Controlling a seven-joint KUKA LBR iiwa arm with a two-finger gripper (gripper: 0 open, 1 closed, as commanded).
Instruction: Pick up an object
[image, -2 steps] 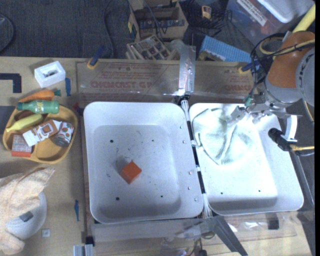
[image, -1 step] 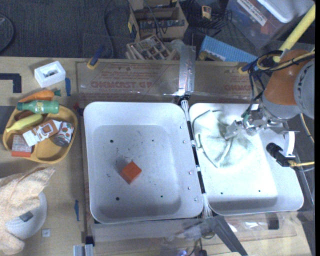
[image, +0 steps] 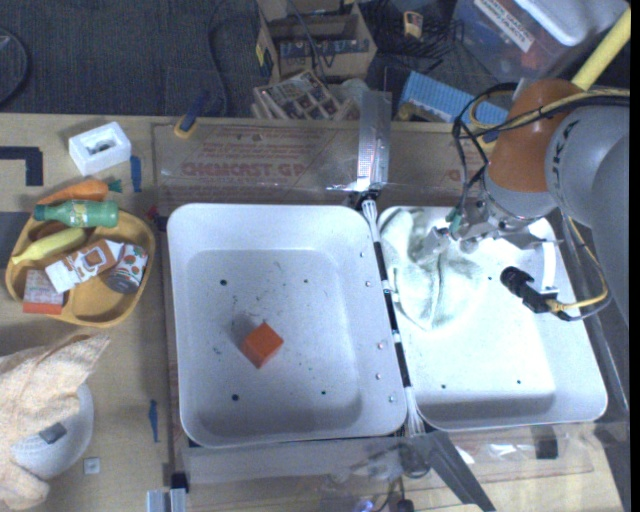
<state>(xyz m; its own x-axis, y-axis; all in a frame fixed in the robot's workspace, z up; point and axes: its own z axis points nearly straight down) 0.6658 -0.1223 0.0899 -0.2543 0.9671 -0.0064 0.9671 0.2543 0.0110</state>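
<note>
Starting at the far left, a yellow bowl (image: 100, 305) holds toy food and small packets, with a green bottle (image: 78, 213) lying across its top rim. A white box (image: 99, 148) sits above it, and a pale cloth (image: 45, 400) lies below. Next comes the left bin (image: 200, 240), where an orange cube (image: 264, 343) rests on the floor, a little left of middle and toward the near side. In the right bin (image: 560, 400) lies a crumpled white cloth (image: 425, 270) at the upper left corner. Over that cloth hangs the gripper (image: 462, 228), on the grey arm (image: 590, 170) with its orange band; I cannot tell how the tool stands, apart or together.
</note>
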